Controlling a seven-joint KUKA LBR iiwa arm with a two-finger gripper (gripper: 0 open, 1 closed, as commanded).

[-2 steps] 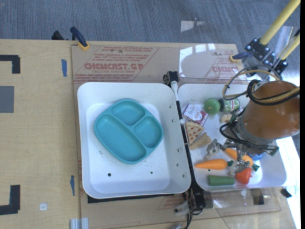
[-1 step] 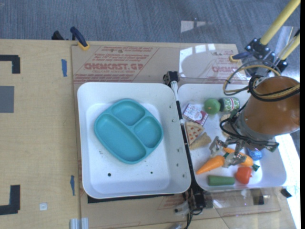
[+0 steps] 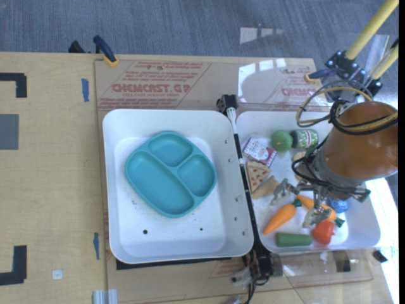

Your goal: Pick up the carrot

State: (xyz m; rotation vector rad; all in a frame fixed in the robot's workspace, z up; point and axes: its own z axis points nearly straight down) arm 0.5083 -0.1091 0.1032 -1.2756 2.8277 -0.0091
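While hovering over the right shallow white bin (image 3: 361, 236), two-finger gripper (image 3: 302, 202) with prongs spread apart, clamped on nothing. Just beside and below its left prong, small orange toy carrot (image 3: 281, 217), lying slanted, thick end up-right, tip down-left, touching nothing but the bin floor as far as can be told. Close around it: green cylinder piece (image 3: 293, 239) just below, red tomato-like toy (image 3: 323, 232) to the right, tan pizza-slice toy (image 3: 256, 175) up-left. Best to shift slightly down-left, straddle the carrot's thick middle across its width, then close. Open floor left of the carrot's tip; bin's dividing wall near. Left bin (image 3: 120, 170) bearing teal divided plate (image 3: 169, 173), well apart.
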